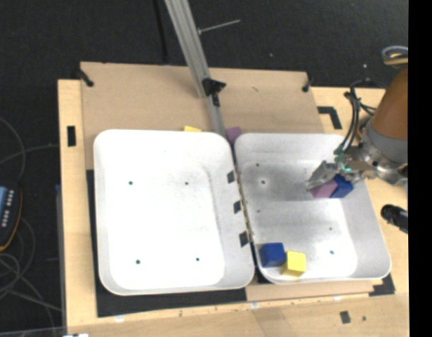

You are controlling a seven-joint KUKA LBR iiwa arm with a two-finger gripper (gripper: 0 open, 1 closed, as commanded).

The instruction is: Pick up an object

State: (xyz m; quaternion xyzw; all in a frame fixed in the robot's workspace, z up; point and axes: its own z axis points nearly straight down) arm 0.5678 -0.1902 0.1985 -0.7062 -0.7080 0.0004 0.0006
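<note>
Nearest you, a small blue cube (272,253) and yellow cube (296,262) sit untouched at the right-hand white bin's (300,216) front edge. Farther back, your tool (333,181) hangs over a purple block (325,189) and blue block (342,186); you cannot tell whether it grips either, so count nothing lifted yet.

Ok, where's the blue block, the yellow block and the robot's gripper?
blue block (272,253): camera view, middle of its top face.
yellow block (296,262): camera view, middle of its top face.
gripper (326,180): camera view, midway between its fingertips.

Tan bench (152,97) on dark floor (61,20), cables (19,153) left.
</note>
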